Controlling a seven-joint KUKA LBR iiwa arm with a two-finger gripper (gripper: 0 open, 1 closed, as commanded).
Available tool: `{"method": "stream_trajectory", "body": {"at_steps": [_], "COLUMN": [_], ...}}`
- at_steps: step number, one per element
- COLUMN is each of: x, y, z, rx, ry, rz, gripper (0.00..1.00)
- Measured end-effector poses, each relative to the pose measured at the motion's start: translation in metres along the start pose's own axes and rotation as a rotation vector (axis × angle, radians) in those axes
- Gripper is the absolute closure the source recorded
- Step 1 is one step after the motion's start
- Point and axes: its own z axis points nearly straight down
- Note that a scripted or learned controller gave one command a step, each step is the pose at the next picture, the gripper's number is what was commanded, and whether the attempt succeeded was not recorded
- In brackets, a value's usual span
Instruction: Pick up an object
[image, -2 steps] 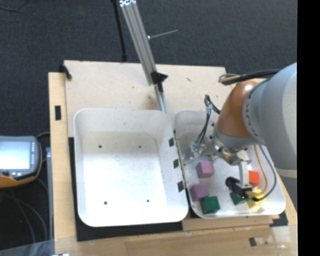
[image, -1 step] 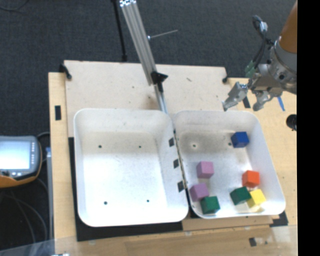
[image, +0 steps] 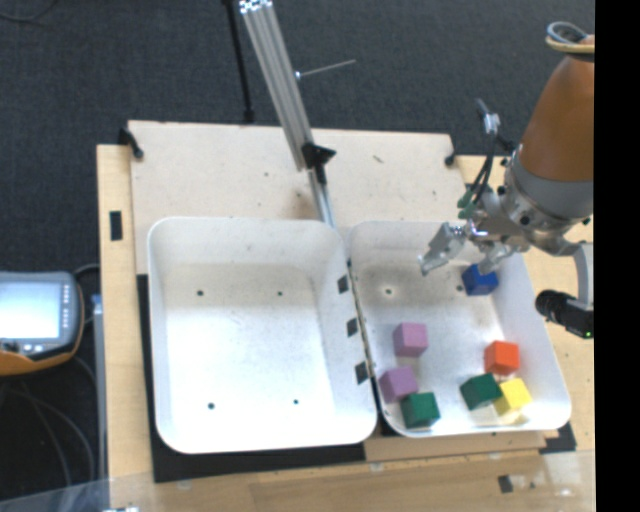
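Note:
My gripper (image: 455, 256) hangs over the back of the right bin (image: 548, 345), reaching in from the right. A blue block (image: 479, 281) lies just below and to the right of it, partly under the gripper body; whether they touch I cannot tell. Further forward in the same bin are two purple blocks (image: 410, 338) (image: 398, 381), two green blocks (image: 420, 408) (image: 480, 390), an orange block (image: 503, 356) and a yellow block (image: 515, 396).
The left bin (image: 160, 300) stands beside the right one, sharing a middle wall. A slanted aluminium rail (image: 285, 90) rises behind the bins. A black knob (image: 562, 310) sticks out at the right bin's right side.

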Motion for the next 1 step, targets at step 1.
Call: {"method": "stream_trajectory", "body": {"at_steps": [1], "x": [0.0264], "y": [-0.0496], "z": [0.0974], "rx": [0.002], "ry": [0.001], "rz": [-0.001], "gripper": [0.0]}}
